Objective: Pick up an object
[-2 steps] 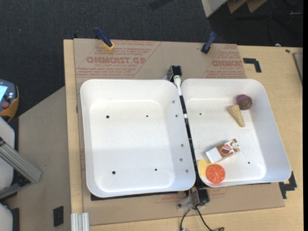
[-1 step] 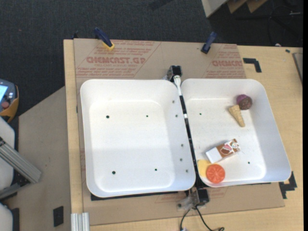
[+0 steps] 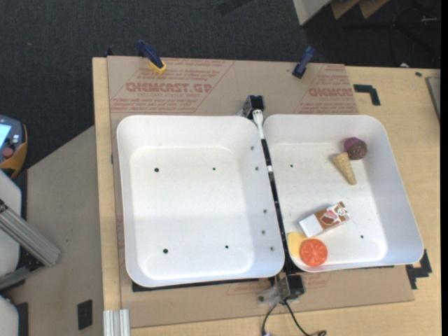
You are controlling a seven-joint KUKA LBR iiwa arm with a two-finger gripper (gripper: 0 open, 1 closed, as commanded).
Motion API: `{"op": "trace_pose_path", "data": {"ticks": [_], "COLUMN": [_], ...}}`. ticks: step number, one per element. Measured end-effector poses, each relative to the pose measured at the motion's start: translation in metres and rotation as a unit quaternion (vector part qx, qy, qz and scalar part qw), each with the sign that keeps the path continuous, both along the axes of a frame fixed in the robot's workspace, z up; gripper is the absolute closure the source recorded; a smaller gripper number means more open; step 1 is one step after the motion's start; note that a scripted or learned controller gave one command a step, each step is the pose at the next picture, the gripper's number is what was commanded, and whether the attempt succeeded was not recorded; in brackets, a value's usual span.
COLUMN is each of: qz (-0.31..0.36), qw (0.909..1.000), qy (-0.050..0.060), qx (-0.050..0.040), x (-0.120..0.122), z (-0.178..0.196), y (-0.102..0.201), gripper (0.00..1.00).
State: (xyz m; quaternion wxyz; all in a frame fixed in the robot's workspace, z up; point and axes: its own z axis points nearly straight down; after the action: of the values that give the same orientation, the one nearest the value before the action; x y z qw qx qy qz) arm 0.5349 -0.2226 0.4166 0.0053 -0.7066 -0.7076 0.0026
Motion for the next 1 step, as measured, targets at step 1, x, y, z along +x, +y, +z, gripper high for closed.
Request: {"op": "trace_pose_path", "data": {"ticks": [1], "qz": [0.002], "qw": [0.9999], "qy": [-0.014], "qx": [-0.005], "x": [0.0494], "z": [0.1265], "y": [0.0337], "gripper": [1.0]}}
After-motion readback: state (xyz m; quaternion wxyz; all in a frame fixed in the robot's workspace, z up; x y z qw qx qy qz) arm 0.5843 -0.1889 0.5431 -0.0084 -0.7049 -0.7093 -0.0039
